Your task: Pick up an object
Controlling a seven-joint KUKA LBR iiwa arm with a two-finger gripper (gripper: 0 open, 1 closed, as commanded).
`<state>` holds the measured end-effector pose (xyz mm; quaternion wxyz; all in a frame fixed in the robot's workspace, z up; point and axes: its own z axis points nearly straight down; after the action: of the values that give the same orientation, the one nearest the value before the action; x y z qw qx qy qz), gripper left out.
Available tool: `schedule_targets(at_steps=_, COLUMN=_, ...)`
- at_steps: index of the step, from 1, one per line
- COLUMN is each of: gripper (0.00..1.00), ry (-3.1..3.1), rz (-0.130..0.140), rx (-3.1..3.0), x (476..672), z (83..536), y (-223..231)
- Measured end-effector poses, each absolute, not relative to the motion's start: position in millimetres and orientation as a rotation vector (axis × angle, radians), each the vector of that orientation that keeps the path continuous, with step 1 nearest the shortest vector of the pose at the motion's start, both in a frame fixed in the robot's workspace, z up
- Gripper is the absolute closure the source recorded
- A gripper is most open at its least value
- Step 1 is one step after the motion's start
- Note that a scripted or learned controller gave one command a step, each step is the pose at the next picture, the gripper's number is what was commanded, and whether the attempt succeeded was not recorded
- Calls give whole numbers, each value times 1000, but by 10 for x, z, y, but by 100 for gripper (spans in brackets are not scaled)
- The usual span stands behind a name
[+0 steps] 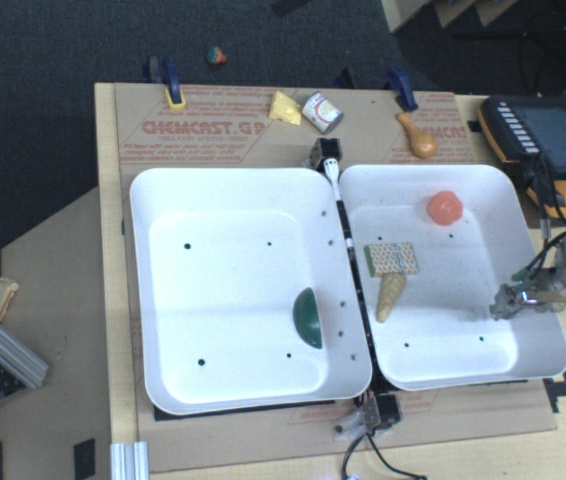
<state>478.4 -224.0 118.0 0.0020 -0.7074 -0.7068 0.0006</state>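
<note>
1. Red-orange ball (445, 208): right bin (503, 363), far end.
2. Patterned block (392, 258) touching tan cone (389, 295): right bin, left side.
3. Green piece (308, 318): left bin (163, 268).
4. Gripper (508, 302): right bin's right edge, low; finger state n/k, can't tell.

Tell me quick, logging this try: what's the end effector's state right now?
End effector: low at the right side of the right bin, nothing seen between its fingers; open or closed cannot be told.

Bench (123, 268) w/ 2 white bins side by side: left bin (163, 193), right bin (493, 183). Behind them: yellow piece (285, 109), small box (322, 112), wooden spoon (417, 136).
</note>
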Motion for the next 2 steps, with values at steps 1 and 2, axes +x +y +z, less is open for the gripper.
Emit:
schedule_targets(at_steps=1, gripper=100, ry=-2231, rz=-3, rx=-2221, x=5483, z=1034, y=-2227)
schedule_targets(at_steps=2, gripper=100, ry=-2215, rz=2, rx=-2221, x=4828, z=1296, y=-2242)
